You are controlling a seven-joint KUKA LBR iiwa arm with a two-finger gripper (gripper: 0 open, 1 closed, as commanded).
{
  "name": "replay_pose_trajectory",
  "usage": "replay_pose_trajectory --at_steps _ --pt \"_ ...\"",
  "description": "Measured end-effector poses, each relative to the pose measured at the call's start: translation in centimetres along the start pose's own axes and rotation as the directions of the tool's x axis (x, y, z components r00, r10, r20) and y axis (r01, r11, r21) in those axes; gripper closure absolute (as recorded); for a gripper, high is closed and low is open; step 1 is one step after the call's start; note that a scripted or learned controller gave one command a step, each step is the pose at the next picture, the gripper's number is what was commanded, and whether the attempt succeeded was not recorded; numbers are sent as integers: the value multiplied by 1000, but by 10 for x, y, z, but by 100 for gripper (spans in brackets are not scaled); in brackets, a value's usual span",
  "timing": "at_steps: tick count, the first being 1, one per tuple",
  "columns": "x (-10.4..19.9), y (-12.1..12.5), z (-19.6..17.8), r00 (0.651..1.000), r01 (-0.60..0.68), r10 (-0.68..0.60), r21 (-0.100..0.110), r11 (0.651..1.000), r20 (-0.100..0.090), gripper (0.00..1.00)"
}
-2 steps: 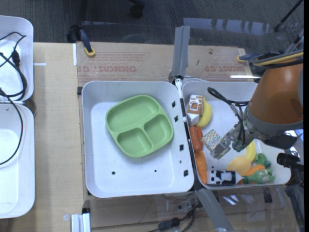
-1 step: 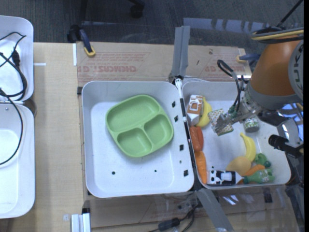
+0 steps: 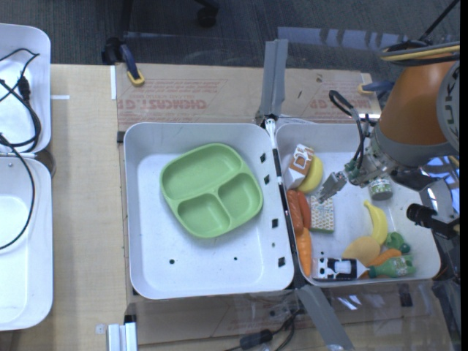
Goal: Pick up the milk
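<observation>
The milk carton (image 3: 337, 268), black and white, lies on its side at the lower edge of the right bin (image 3: 431, 210), lower right of the frame. The gripper (image 3: 330, 186) hovers above it near a banana (image 3: 377, 222), holding nothing; its opening I cannot tell.

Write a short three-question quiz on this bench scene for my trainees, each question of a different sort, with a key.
1. True or false: the green divided plate lies in the left bin.
2. Multiple choice: the milk carton, black and white, lies (A) on the green plate, (B) at the near edge of the right bin, (C) on the cardboard behind the bins.
3. Fill in: the yellow fruit right of the gripper is a ______.

Key: 1 true; 2 B; 3 banana.
</observation>
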State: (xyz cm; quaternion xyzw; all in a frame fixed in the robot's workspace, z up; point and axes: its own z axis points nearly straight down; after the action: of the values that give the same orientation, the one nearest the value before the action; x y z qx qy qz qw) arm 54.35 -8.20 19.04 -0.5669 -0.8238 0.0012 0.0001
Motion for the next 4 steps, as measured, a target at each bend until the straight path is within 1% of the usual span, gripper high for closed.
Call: replay_pose_trajectory --at_steps 1,2,3,4 --pt "-59 88 73 998 -64 64 -15 998 7 0" --pt "-70 104 83 909 -418 418 -22 908 0 0" --pt "-58 97 83 859 -511 511 -33 859 1 0" --pt "-90 97 83 918 -397 397 -27 917 3 0"
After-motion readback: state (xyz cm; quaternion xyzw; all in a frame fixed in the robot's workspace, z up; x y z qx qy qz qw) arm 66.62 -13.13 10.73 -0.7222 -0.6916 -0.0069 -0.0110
